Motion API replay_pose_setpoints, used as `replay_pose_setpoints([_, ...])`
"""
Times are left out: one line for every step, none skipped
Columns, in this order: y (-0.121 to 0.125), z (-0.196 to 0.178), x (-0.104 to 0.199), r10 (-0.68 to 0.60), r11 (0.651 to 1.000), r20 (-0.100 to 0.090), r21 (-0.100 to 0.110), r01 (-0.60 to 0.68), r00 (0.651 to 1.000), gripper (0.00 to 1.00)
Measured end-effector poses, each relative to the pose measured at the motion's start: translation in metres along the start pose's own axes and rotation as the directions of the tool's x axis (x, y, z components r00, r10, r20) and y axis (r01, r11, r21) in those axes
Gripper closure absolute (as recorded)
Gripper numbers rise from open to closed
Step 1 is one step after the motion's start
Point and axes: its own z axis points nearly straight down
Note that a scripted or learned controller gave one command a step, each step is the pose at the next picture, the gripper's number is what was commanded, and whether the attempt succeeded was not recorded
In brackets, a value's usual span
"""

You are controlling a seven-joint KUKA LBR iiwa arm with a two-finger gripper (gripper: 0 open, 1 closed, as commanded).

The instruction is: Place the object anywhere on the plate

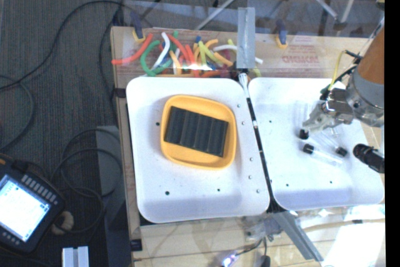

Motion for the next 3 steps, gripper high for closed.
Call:
replay_pose_setpoints([-0.051,0.028,0.044,0.045,0.999,0.002,0.001,-0.045,0.999,1.00])
replay_pose_setpoints([-0.031,0.038,0.080,-0.131,0.991,0.003,0.000,0.131,0.991,1.00])
replay_pose_setpoints([-0.025,0.043,0.131,-0.250,0.968,0.004,0.000,0.250,0.968,1.00])
